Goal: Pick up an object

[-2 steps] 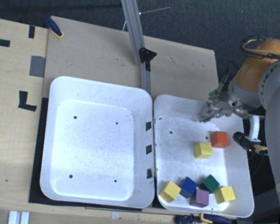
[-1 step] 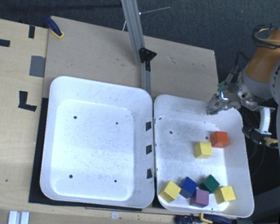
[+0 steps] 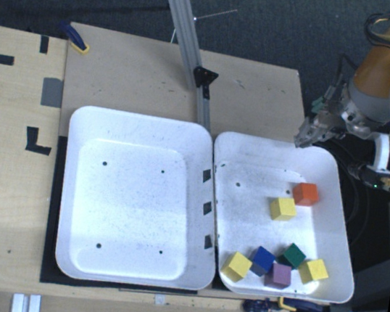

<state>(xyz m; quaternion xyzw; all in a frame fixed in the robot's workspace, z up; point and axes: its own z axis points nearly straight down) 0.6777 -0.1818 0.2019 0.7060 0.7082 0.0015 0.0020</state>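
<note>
The right bin [image 3: 253, 161] holds several small cubes. An orange cube [image 3: 306, 193] lies near its far right side, with a yellow cube [image 3: 282, 208] just in front of it. Along the near edge sit a yellow cube [image 3: 238, 266], a blue cube [image 3: 263, 260], a purple cube [image 3: 280, 275], a green cube [image 3: 294, 255] and another yellow cube [image 3: 315, 270]. My gripper [image 3: 306, 138] hangs over the far right corner of that bin, above its rim and apart from every cube. Nothing shows between its tips.
The left bin [image 3: 129, 200] stands beside the right one. A slanted metal pole [image 3: 188, 37] crosses the bench behind the bins. A blue and yellow clamp [image 3: 74, 37] sits at the bench's far left; another [image 3: 266, 306] lies below the right bin.
</note>
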